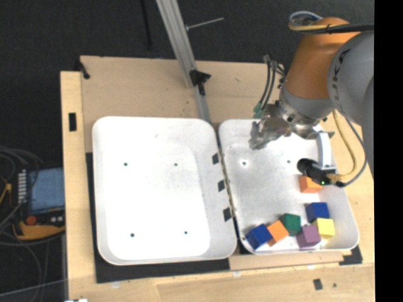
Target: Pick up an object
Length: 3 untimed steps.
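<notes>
The jaws (pixel 259 138) hang over the far end of the right bin (pixel 264 181); I cannot tell their spread. Well apart, toward the near end, lie seven blocks: two blue (pixel 259 235), two orange (pixel 278 230), one green (pixel 291 222), one purple (pixel 308 235), one yellow (pixel 325 226).

No words, numbers, brand names or signs can be read on anything here; the white plastic bins, the small coloured blocks and the grey and orange arm show no writing, and the blue box with dark buttons, far to the left of the claw, is too small and blurry to read
</notes>
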Available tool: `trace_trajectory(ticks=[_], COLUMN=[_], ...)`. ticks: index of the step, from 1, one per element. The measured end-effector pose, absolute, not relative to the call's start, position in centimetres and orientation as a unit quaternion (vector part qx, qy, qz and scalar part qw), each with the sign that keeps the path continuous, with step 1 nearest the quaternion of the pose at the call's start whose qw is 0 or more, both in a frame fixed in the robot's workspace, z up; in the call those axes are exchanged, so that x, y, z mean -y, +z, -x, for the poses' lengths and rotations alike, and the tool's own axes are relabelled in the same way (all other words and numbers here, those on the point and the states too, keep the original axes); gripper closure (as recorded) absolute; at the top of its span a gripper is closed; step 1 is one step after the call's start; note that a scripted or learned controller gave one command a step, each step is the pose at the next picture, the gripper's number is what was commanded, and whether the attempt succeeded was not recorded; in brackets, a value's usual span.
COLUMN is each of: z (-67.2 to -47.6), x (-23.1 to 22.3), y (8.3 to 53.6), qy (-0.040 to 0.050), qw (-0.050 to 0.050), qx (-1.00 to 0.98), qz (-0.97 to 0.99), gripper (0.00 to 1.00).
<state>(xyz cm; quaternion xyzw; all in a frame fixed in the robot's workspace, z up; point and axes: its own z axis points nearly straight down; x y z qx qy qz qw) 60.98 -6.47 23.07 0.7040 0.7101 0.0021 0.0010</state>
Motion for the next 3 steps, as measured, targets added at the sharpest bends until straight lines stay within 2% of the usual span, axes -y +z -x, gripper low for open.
trace_trajectory(ticks=[1, 2, 3], z=[-61.5, -62.2, -63.6], x=[1.6, -3.3, -9.1], y=[24.0, 23.0, 24.0], qy=[0.002, 0.0015, 0.002], qw=[0.001, 0.002, 0.0], qx=[-0.71, -0.709, -0.71], qz=[-0.704, -0.705, -0.704], gripper=[1.0, 1.0, 1.0])
